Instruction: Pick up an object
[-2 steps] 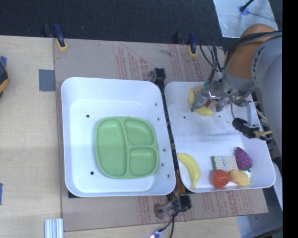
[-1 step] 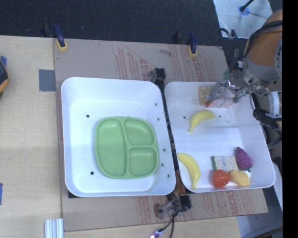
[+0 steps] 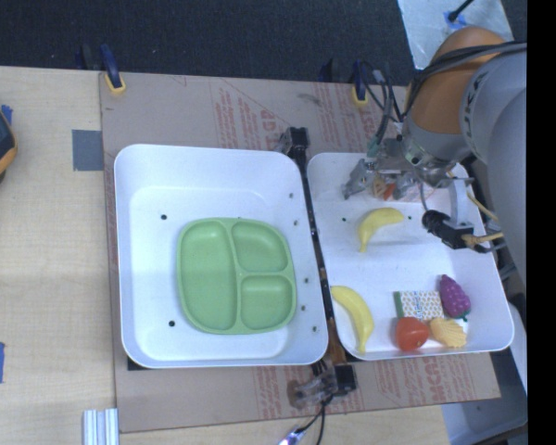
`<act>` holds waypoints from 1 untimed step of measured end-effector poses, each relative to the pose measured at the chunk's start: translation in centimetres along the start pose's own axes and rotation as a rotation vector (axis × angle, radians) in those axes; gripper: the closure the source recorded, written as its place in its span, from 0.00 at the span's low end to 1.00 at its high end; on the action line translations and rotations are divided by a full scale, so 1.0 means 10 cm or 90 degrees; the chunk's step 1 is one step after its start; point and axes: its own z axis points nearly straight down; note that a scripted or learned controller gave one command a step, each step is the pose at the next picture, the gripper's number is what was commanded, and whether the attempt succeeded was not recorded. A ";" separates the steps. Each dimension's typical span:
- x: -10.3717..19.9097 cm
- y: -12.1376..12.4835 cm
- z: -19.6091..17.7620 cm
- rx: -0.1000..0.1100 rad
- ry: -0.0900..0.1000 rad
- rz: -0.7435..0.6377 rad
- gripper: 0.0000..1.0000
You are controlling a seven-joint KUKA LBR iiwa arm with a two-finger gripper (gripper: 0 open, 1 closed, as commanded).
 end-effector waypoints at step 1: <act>-0.71 -0.01 -0.23 -0.002 -0.001 0.003 0.00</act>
